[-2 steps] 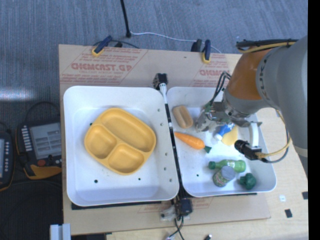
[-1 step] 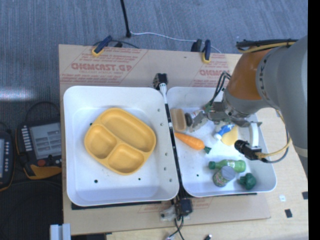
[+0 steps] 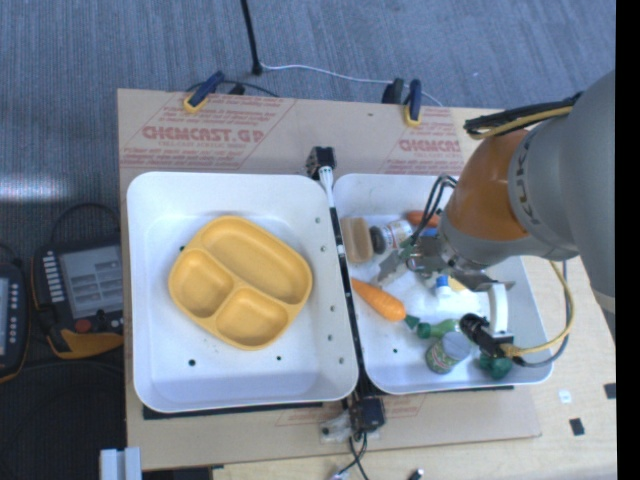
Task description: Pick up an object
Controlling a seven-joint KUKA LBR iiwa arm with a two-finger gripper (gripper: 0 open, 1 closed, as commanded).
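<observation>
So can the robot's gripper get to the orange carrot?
Probably yes. The carrot lies uncovered in the right bin, near the divider, with bare floor around it, and the gripper is close above it.

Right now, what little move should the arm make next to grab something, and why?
Probably a short drop straight down. The gripper hangs low in the right bin above the clutter, with the small jar and the orange carrot close by, and nothing shows between its fingers.
</observation>
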